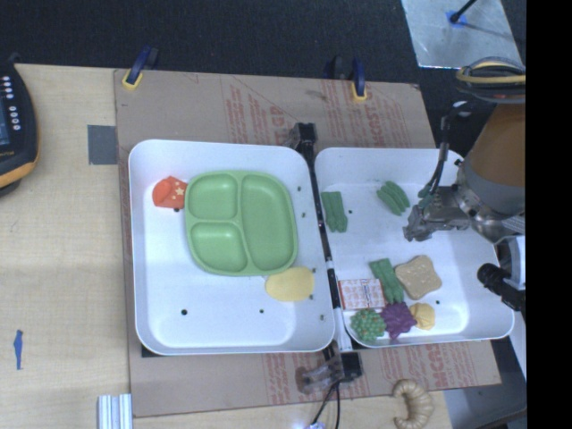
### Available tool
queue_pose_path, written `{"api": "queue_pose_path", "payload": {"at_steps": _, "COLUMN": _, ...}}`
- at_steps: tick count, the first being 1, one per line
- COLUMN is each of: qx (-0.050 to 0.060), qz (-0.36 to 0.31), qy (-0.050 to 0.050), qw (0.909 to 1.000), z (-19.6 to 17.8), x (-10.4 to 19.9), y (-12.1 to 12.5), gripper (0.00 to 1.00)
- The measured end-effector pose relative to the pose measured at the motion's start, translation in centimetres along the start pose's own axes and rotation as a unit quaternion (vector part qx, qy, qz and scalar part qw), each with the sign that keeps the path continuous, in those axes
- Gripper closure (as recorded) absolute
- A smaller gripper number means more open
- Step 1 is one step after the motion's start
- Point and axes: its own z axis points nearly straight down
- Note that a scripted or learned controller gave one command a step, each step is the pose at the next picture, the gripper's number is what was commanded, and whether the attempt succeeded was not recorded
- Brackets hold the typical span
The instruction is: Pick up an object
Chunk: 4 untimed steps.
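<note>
Two bins noted; we take the right bin [357,164] as ref. Gripper [418,229] hangs over its mid-right, grip state n/k. Bread slice [418,276] lies just below gripper, green pod [391,197] just above-left, apart.

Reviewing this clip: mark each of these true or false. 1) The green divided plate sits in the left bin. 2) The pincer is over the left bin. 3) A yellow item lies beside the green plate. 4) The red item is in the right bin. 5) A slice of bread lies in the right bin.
1) True: the green divided plate sits in the left bin.
2) False: the pincer is over the right bin.
3) True: the yellow item lies at the plate's lower right edge.
4) False: the red item is in the left bin, at the plate's upper left.
5) True: the bread slice lies in the right bin.
</note>
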Motion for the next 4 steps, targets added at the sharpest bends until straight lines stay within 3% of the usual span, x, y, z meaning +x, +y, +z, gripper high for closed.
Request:
{"api": "queue_pose_path", "payload": {"at_steps": 1, "qx": 0.002, "qz": 0.002, "qy": -0.001, "qw": 1.0000, "z": 0.4, "x": -0.3, "y": 0.0, "gripper": 0.00}}
{"api": "queue_pose_path", "payload": {"at_steps": 2, "qx": 0.001, "qz": 0.002, "qy": -0.002, "qw": 1.0000, "z": 10.2, "x": 0.7, "y": -3.2, "gripper": 0.00}}
{"api": "queue_pose_path", "payload": {"at_steps": 3, "qx": -0.001, "qz": 0.001, "qy": -0.002, "qw": 1.0000, "z": 8.6, "x": 0.5, "y": -2.9, "gripper": 1.00}}
{"api": "queue_pose_path", "payload": {"at_steps": 4, "qx": -0.002, "qz": 0.002, "qy": -0.001, "qw": 1.0000, "z": -3.5, "x": 1.3, "y": -5.3, "gripper": 1.00}}
